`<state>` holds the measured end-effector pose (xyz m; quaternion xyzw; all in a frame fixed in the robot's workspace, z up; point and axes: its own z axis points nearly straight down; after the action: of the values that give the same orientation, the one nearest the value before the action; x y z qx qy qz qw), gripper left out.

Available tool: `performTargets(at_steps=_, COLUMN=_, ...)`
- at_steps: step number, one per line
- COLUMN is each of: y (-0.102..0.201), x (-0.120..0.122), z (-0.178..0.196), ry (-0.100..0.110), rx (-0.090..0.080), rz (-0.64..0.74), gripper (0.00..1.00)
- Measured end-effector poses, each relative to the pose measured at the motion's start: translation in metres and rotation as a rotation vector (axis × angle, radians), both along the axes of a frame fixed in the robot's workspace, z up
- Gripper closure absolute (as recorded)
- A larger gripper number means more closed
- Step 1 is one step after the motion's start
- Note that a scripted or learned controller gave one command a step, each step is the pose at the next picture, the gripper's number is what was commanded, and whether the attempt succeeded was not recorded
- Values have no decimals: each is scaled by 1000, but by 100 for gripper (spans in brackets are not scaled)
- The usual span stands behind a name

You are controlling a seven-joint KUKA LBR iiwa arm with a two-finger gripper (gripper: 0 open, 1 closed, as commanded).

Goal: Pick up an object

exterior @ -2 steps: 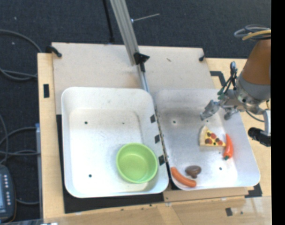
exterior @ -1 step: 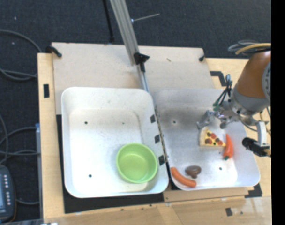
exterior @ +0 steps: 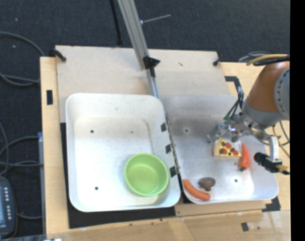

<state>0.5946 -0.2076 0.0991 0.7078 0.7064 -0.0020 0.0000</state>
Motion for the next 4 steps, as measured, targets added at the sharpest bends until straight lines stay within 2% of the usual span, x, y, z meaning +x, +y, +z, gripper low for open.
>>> performTargets(at_steps=1, y=0, x=2, z=13, ry=-7, rx=0, rz=-2, gripper=100)
performTargets(at_steps=2, y=-6, x=10, z=61, ry=-10, rx=2, rz=3, gripper=100)
performTargets(at_steps=3, y=-10, x=13, z=126, ry=-12, rx=0, rz=5, gripper=100)
performTargets(at_steps=4, y=-11, x=14, z=164, ry=-9, rx=1, rz=6, gripper=100)
